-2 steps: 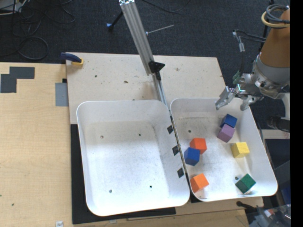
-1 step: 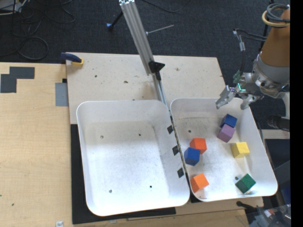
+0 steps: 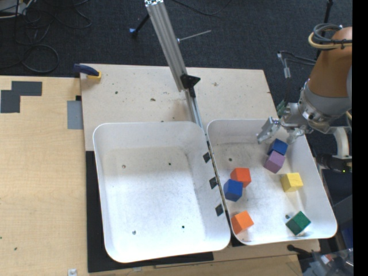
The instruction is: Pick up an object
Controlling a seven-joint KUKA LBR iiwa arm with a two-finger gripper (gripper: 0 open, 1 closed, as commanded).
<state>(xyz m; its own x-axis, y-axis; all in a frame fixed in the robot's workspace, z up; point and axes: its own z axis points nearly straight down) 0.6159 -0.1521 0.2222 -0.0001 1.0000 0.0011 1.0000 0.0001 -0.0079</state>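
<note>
**Visitor:** Which step are you on?

**Arm:** The approach, I judge; my claw (image 3: 277, 132) hangs over the far part of the right bin (image 3: 322, 195), with nothing between its fingers; they stand spread, 1 metal finger (image 3: 265, 132) reaching toward the bin's middle, so I call the claw open and empty.

**Visitor:** And what are you after?

**Arm:** Any 1 block will do; there are 7 in that bin. Nearest me is a blue cube (image 3: 278, 147), just below the claw, touching a purple cube (image 3: 274, 161) beneath it; a yellow cube (image 3: 292, 181) lies near the right wall; an orange cube (image 3: 241, 176) touches a second blue cube (image 3: 233, 190) near the bin's middle; another orange cube (image 3: 242, 221) sits by the near-left corner, and a green cube (image 3: 298, 222) by the near-right one. The left bin (image 3: 109, 154) holds no block.

**Visitor:** So the next move?

**Arm:** Centre over the first blue cube, come down with a finger on either side, then close and lift; that is my reading, not a promise.

**Visitor:** What makes it tricky?

**Arm:** The purple cube presses against it; a finger may land on that one or shove the pair, so I would want my fingers turned to straddle the 2 free faces.
</note>
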